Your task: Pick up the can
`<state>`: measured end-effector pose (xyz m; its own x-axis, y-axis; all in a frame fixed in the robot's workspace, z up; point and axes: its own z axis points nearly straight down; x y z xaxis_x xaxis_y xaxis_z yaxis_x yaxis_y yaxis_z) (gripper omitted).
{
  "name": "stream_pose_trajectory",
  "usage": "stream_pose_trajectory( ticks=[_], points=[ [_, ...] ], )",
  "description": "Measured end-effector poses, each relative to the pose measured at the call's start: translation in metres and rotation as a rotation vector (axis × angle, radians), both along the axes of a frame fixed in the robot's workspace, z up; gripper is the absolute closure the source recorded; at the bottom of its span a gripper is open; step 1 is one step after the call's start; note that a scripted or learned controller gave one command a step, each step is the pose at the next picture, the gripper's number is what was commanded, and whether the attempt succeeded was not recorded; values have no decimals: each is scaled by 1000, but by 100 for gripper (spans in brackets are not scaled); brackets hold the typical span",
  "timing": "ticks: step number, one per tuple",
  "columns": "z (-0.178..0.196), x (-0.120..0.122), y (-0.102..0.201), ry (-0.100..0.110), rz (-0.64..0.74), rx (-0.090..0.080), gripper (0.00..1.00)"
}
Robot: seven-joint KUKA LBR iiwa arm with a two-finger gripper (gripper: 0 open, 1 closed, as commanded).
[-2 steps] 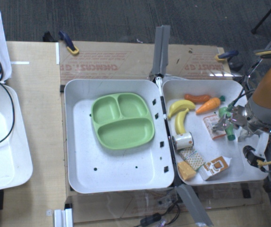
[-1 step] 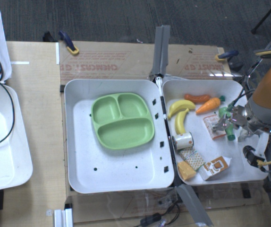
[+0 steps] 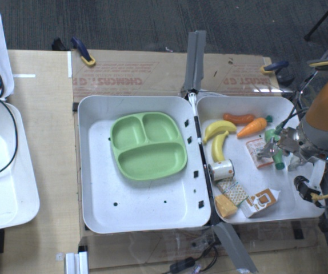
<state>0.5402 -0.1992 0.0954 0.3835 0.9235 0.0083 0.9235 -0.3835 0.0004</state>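
The can (image 3: 222,169) is a small silver cylinder lying on its side near the left wall of the right bin (image 3: 284,104), just below the bananas (image 3: 217,138). My gripper (image 3: 279,148) hangs over the right part of that bin, about a hand's width to the right of the can and apart from it. It hovers above a red-and-white packet (image 3: 258,150) and a small green object (image 3: 279,163). The metal of the wrist hides the gripper's tip.
Two orange carrots (image 3: 245,123) lie at the back of the right bin. A patterned card (image 3: 233,192), a yellow wedge (image 3: 226,206) and a small carton (image 3: 260,201) lie at its front. The left bin (image 3: 95,170) holds a green divided plate (image 3: 148,145).
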Motion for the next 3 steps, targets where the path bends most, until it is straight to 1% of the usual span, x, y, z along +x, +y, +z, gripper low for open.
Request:
stream_pose_trajectory(
  ticks=[1, 2, 3],
  points=[
    [46, 36, 6, 4, 53, -9, 0],
    [46, 36, 6, 5, 52, -9, 0],
    [-5, -34, 24, 8, -97, -7, 0]
  ],
)
